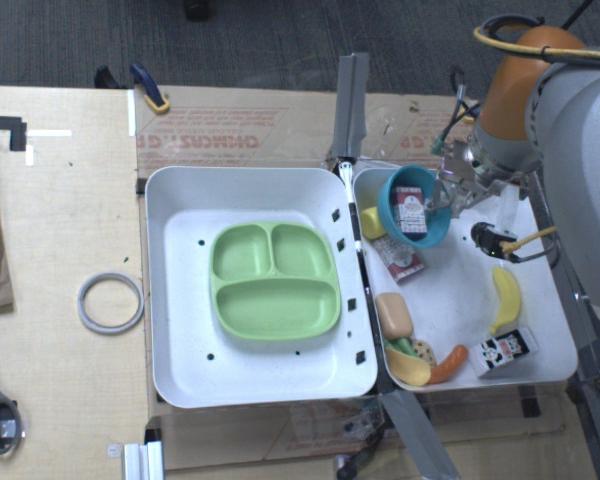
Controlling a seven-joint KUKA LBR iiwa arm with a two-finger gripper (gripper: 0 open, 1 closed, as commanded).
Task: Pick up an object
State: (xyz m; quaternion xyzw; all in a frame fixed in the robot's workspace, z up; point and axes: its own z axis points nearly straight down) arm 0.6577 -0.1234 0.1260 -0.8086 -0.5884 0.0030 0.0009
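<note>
Tilted blue bowl (414, 206) in right bin, small carton inside.

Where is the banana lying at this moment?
The banana lies in the right bin, near its right wall. A small black-and-white carton sits just below it in the camera view.

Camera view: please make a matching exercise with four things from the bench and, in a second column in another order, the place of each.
Things:
1. green divided plate
2. banana
3. blue bowl
4. tape ring

Places:
A. right bin, far end
B. on the bench, left of both bins
C. middle of the left bin
D. right bin, near its right wall

Pairs: 1-C, 2-D, 3-A, 4-B
</note>
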